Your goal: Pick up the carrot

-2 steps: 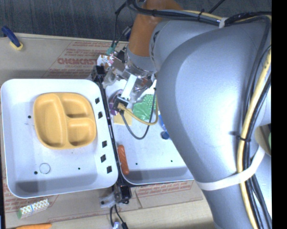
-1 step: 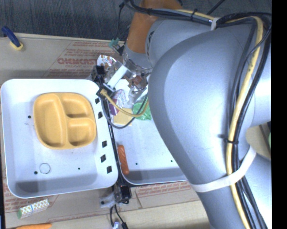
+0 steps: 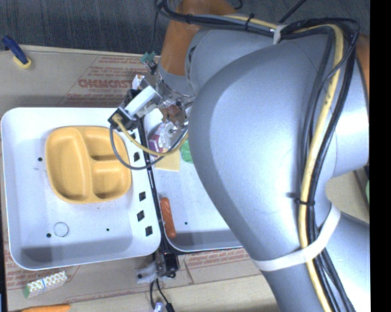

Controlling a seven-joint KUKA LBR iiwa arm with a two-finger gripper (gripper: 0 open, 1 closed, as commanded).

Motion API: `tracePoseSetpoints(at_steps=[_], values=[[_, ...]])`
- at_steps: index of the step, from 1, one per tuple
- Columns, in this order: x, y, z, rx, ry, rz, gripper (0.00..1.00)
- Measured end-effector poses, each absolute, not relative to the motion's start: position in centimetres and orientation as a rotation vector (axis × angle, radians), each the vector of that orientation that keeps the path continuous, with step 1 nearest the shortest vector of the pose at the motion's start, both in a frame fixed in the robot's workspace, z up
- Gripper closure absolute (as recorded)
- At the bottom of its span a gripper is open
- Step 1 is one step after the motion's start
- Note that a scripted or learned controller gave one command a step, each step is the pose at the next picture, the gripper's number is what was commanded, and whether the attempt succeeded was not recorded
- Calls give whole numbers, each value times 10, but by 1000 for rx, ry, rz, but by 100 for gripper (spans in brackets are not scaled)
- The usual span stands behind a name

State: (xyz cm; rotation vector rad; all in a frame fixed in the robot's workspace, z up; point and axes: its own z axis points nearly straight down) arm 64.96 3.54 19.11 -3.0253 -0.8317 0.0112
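The carrot point(image 3: 167, 216) is seen lying in the right bin point(image 3: 202, 242), just beside the divide from the left bin point(image 3: 19, 174), apparently not yet lifted. The gripper point(image 3: 157, 119) is held well apart from it, above the bins' far end; its state cannot be told, so the pick is judged undone.

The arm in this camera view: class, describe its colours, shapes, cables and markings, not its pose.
The arm is bulky, with smooth rounded grey casings. An orange band rings it above the wrist. Black and yellow cables run along it, held by a white strap. The gripper end carries a small white block and looped wires.
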Motion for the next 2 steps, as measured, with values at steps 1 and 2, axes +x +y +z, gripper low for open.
tracePoseSetpoints(at_steps=[1,2], values=[[648,8,191,-3032,-804,13,0],[647,16,191,-3062,-681,12,0]])
